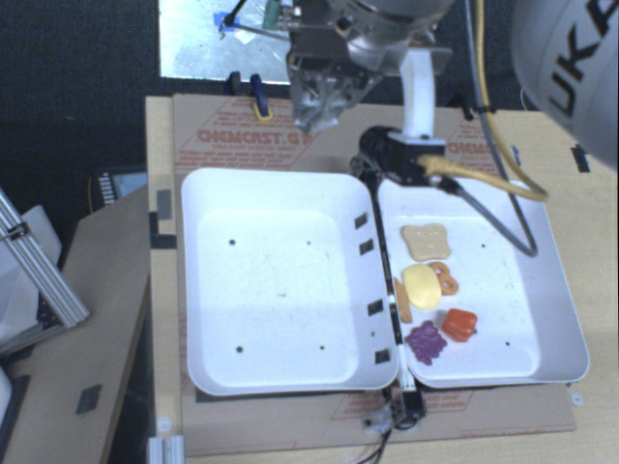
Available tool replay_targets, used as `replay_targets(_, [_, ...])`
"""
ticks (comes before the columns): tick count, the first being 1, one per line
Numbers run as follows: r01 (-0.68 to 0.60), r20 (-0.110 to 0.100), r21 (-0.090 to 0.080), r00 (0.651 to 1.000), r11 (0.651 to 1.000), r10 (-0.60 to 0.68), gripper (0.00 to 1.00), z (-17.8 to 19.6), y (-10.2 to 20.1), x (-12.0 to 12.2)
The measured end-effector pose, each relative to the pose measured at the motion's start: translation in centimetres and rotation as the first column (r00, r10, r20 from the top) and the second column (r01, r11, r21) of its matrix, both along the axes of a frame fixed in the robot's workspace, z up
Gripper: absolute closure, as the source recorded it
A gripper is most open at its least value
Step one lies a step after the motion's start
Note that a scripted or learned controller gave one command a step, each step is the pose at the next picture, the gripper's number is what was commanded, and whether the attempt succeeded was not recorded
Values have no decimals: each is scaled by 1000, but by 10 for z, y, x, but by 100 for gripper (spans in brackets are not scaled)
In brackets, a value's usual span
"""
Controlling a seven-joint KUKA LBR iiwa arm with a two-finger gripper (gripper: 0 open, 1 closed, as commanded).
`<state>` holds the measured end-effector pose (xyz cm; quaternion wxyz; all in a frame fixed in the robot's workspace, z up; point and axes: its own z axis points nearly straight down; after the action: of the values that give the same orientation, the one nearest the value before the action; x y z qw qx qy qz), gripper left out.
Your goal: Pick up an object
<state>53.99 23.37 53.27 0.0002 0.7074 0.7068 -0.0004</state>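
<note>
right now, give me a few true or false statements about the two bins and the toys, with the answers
1. All the toy food lies in the right bin. True.
2. The purple grapes sit at the far end of the bin, nearest the arm. False: they lie at the near end, below the yellow lemon.
3. The toast slice is the item farthest from the camera. True.
4. The red pepper lies in the left bin. False: it is in the right bin, beside the grapes.
5. The gripper hangs above the bench beyond the bins. True.
</note>
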Motion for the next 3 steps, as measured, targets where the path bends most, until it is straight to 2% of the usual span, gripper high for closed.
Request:
replay_targets(1, [-5,5,3,1000,1000,5,100,14,0,-1])
replay_targets(2, [5,3,0,1000,1000,-5,100,3,-83,-35])
replay_targets(3, [-10,3,3,1000,1000,10,100,2,-9,-9])
